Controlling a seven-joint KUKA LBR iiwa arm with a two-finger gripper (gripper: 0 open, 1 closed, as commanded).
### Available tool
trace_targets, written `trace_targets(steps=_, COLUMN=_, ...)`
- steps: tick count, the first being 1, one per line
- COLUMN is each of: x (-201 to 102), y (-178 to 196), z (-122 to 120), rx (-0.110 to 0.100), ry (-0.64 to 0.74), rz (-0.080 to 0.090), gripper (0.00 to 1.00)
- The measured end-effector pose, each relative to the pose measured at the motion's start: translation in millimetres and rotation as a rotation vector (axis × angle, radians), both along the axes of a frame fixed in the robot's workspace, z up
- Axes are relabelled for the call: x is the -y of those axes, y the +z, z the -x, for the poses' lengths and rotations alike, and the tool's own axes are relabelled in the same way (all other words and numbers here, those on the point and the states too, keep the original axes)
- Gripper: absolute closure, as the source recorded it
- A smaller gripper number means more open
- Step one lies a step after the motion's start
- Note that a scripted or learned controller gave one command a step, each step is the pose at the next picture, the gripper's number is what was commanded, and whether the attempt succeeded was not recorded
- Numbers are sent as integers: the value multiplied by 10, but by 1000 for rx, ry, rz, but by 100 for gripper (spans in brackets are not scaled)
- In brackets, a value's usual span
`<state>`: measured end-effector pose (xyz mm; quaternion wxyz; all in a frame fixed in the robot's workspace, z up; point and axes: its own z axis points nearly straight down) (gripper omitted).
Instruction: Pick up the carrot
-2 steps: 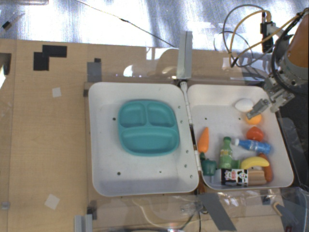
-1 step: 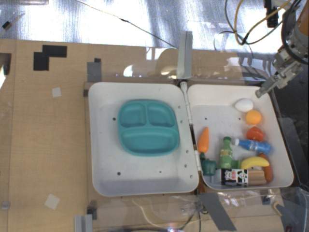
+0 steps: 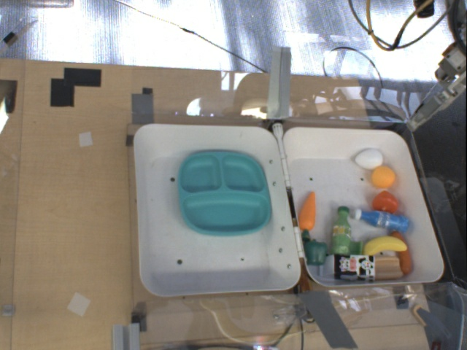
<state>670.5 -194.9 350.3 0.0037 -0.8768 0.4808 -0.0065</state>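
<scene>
**Carrot at the left wall of the right bin, pincer far off at the top right**

We see the pincer at the upper right edge, above and outside the bins, well apart from everything in them; we cannot tell whether it is open or closed. Yellow and black cables loop just left of it.

The one label we find is on a black-and-white carton at the front of the right bin; its print is too small to read.

The bins sit on a tan board with black squares and pale tape patches, with ribbed silvery flooring behind. The left bin holds a teal tray.

The carrot is short, orange and tapered, narrow end pointing away from us. It lies beside the divider, with a teal cup just below it and a green bottle to its right.
</scene>
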Motion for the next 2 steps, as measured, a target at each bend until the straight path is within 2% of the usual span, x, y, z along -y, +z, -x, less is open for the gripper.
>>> trace_targets(steps=1, x=-351, y=-2315, z=30, rx=-22, ry=-41, rz=-7, gripper=0)
trace_targets(steps=2, x=28, y=-1725, z=587, rx=-6, ry=-80, rz=1, gripper=0)
